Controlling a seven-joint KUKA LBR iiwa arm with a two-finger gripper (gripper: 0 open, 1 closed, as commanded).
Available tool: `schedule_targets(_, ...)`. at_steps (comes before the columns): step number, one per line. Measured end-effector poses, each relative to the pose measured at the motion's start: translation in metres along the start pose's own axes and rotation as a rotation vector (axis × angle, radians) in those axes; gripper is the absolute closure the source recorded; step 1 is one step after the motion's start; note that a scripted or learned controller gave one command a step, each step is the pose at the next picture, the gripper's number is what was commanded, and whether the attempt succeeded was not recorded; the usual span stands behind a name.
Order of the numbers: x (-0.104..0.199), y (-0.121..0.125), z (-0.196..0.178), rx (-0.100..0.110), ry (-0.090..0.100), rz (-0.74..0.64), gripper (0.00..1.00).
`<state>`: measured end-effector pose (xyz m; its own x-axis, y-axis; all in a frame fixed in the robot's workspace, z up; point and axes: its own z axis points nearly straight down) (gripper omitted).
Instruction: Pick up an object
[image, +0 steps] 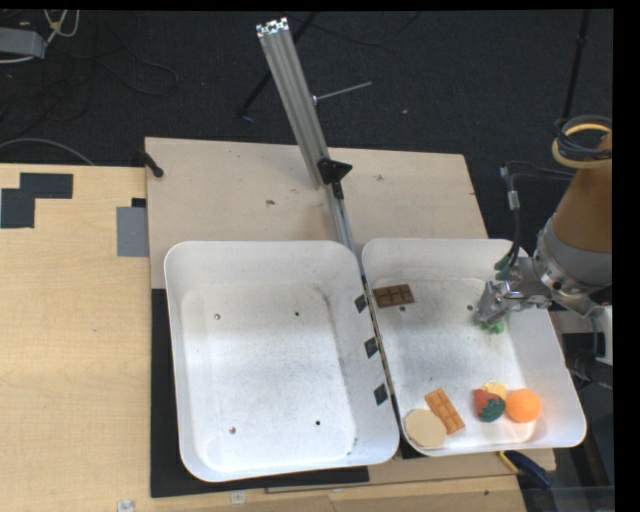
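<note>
My gripper (493, 312) hangs low over the right side of the right bin (455, 255), with something small and green showing at its tips. A brown chocolate bar (393, 295) lies near that bin's left wall. Along the bin's front lie a round beige disc (425, 428), an orange wafer-like block (444, 410), a red and green strawberry-like piece (488, 405) and an orange ball (522, 405). The arm's grey and orange body (583, 225) comes in from the right.
The left bin (200, 265) sits beside the right one, joined by black clips (370, 345). A slanted metal rail (300, 110) rises behind the bins. A wooden tabletop (70, 330) lies to the left.
</note>
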<state>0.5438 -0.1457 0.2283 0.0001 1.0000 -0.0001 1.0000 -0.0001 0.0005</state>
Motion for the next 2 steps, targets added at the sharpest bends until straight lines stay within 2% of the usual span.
schedule_targets(1,0.057,-0.005,-0.008,0.004,0.004,-0.005,1.00)
schedule_targets(2,0.111,-0.009,0.003,0.005,0.003,-0.004,1.00)
